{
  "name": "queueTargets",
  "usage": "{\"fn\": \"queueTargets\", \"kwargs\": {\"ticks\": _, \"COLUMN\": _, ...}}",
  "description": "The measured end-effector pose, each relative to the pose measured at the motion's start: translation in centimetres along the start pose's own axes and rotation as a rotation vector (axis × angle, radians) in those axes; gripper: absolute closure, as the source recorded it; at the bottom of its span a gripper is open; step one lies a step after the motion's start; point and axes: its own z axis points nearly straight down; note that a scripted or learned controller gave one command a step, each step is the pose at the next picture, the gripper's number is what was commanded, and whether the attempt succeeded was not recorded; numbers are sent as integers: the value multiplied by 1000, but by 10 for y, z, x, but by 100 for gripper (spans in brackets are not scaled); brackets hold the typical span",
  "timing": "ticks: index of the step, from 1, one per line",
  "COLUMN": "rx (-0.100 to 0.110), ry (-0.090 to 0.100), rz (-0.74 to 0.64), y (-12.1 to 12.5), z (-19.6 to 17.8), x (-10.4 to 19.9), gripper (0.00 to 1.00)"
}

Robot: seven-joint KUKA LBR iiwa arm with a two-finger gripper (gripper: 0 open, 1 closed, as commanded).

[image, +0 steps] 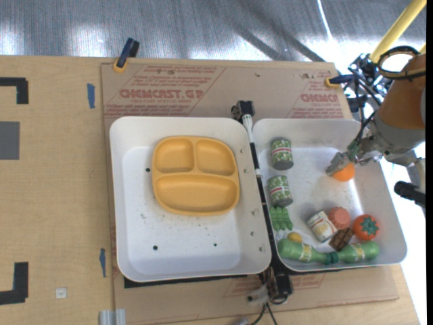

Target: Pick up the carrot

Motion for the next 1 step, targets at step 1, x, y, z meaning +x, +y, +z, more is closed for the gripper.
{"fn": "queueTargets", "kwargs": {"ticks": 1, "rx": -4, "ry": -2, "rz": 151, "y": -90, "z": 10, "x": 33, "gripper": 100}}
